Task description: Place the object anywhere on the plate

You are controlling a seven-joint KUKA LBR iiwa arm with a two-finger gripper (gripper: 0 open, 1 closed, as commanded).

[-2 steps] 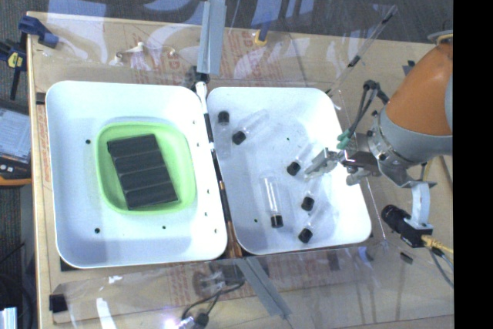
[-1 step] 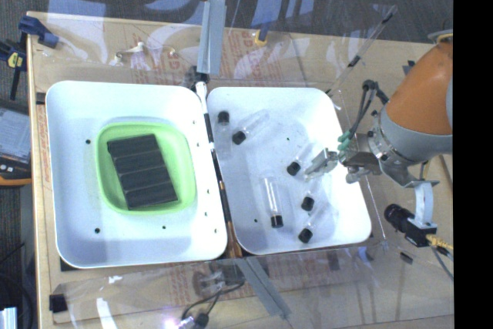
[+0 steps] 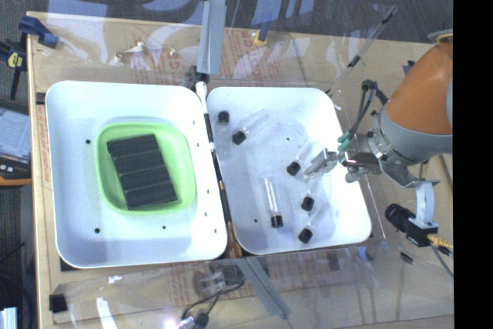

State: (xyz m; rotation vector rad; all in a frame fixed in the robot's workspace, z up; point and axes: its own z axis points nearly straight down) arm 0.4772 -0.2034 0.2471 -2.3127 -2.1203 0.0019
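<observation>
A green plate (image 3: pixel 105 166) sits in the middle of the left bin (image 3: pixel 62 227). A black ridged block (image 3: pixel 142 170) lies flat on the plate. In the right bin (image 3: pixel 254 239) lie several clear vials with black caps, one of them (image 3: pixel 271 200) near the bin's middle. My gripper (image 3: pixel 327 162) hangs low over the right side of the right bin, just right of a black-capped vial (image 3: pixel 293 168). I see nothing between its fingers.
The bins touch along a central rim (image 3: pixel 214 166). A metal bar (image 3: pixel 210 35) stands behind them. The arm's orange band (image 3: pixel 422 88) and cables (image 3: pixel 416 223) crowd the right edge. Clamps and a device lie off the bench's left side.
</observation>
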